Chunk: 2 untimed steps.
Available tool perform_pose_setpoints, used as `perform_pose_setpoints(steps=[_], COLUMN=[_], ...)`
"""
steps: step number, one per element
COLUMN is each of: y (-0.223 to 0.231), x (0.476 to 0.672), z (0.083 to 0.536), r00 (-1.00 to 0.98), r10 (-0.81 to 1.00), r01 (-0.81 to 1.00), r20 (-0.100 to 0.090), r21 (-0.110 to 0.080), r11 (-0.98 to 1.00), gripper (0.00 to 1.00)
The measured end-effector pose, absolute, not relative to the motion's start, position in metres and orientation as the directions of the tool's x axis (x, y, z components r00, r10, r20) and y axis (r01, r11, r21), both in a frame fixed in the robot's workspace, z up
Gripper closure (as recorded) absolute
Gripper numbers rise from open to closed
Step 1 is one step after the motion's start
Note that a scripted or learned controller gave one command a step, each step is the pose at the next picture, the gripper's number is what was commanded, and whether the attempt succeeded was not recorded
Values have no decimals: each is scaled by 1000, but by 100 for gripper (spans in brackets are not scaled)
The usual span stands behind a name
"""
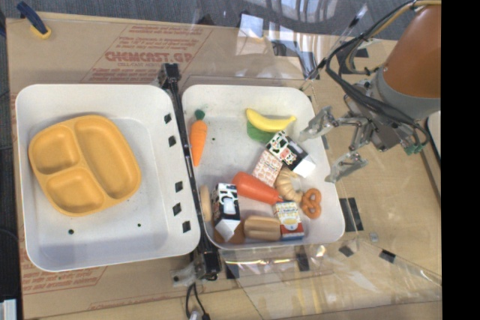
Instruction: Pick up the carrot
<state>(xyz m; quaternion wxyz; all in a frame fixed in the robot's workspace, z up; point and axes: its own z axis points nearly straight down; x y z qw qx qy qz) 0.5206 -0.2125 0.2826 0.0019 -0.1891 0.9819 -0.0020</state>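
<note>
So nothing is done yet: my gripper (332, 143) hangs spread wide and holding nothing at the right bin's (225, 97) right rim, while the carrot (197, 140) lies untouched against its left wall.

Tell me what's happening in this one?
The gripper is at the right rim of the right bin, fingers spread and holding nothing. The carrot lies untouched by that bin's left wall, across from the gripper. Between them sit a banana and a pile of other toy foods. The left bin holds a yellow divided plate. No pick has happened yet.
</note>
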Motion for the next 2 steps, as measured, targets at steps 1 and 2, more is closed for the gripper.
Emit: perform_pose_setpoints(steps=[1, 2], y=[-153, -106], x=[521, 602], z=[157, 109], r00=[-864, -803], r10=[-504, -596], r01=[-504, -595], r20=[6, -15], r21=[12, -24], r11=[864, 803], gripper=[0, 0])
